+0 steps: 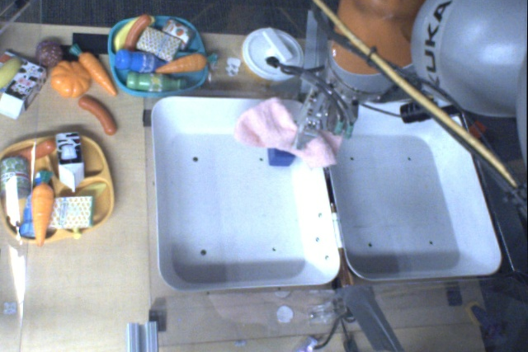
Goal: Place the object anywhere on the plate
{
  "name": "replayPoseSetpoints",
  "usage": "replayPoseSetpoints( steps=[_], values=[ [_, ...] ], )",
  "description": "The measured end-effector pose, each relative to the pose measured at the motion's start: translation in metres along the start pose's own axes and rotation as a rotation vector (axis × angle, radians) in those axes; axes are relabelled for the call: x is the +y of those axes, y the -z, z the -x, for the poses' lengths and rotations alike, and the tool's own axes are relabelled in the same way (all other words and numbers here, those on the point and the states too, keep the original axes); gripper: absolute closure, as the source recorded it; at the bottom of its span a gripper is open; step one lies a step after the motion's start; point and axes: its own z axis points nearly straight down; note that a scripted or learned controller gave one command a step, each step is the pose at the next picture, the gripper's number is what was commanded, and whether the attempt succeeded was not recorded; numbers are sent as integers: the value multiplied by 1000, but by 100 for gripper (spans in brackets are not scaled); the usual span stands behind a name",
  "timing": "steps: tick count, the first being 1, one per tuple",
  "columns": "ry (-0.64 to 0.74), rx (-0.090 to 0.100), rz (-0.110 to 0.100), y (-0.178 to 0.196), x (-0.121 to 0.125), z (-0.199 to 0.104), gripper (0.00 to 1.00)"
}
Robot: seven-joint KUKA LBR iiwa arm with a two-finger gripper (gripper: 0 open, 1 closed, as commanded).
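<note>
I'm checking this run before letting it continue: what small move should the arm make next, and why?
Probably a short lift straight up. The gripper sits on the pink cloth at the far rim of the left bin, with a blue block just under the cloth; lifting would show whether anything is caught.

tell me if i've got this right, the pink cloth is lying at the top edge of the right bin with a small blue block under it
Not quite. The camera view shows the pink cloth at the top edge of the left bin, its right end reaching the divide with the right bin. The small blue block does peek out beneath it.
</note>
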Motion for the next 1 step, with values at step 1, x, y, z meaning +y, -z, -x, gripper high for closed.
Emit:
replayPoseSetpoints(
  steps=[1],
  values=[
    [266, -1, 1, 2, 48, -18, 100]
  ],
)
